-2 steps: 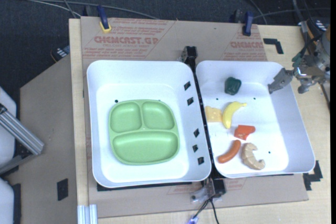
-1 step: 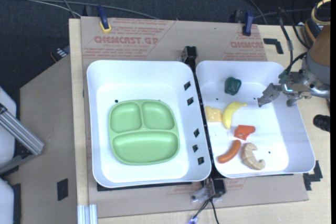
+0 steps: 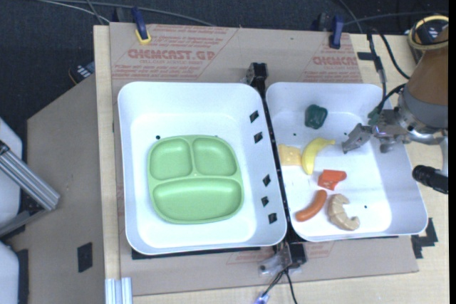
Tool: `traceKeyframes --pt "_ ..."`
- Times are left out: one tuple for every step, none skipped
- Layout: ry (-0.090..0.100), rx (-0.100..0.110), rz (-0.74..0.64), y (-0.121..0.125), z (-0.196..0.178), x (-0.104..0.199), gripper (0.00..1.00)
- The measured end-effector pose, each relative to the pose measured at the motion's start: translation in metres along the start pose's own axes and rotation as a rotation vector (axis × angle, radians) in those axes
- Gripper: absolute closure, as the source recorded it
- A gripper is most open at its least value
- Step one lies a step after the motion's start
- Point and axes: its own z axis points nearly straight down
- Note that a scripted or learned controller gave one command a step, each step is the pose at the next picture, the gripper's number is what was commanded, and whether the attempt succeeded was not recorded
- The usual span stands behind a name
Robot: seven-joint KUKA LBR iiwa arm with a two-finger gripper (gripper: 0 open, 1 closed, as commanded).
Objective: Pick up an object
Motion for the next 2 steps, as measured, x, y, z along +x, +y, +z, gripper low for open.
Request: traceKeyframes --pt "0.001 0.000 -0.001 -0.002 0.063 0.004 0.00" --pt "-0.001 -0.007 0.000 0.000 0.048 0.003 1.00"
